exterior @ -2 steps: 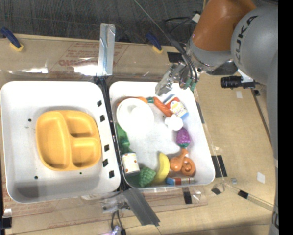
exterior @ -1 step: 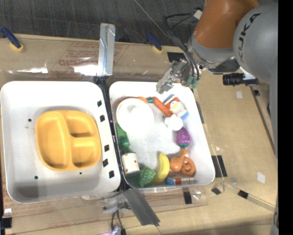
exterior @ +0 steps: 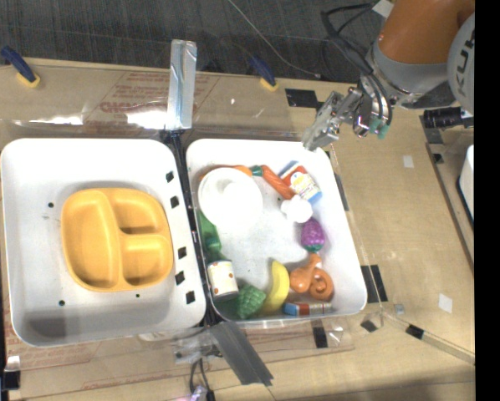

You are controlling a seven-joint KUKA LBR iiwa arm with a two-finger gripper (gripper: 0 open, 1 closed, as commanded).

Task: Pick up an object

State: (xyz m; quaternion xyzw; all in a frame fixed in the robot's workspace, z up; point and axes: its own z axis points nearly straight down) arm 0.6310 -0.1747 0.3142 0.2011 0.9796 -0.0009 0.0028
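Observation:
My gripper [exterior: 347, 129] hangs above the far right corner of the right bin [exterior: 347, 224], with its fingers spread open and nothing between them. Below it and to its left, the bin holds a white bowl [exterior: 229, 192], an orange carrot [exterior: 275, 180], a small white bottle with a red and blue label [exterior: 303, 184], a white ball [exterior: 298, 210], purple grapes [exterior: 313, 234], a yellow banana [exterior: 277, 284], an orange toy [exterior: 311, 280], a green broccoli [exterior: 250, 301] and a small can [exterior: 222, 278]. The bottle lies closest to the gripper.
The left bin [exterior: 24, 182] holds a yellow divided tray [exterior: 116, 238]. A green piece [exterior: 208, 234] lies against the right bin's left wall. A red and blue stick [exterior: 304, 309] rests at its near wall. Bare bench [exterior: 409, 241] extends to the right of the bins.

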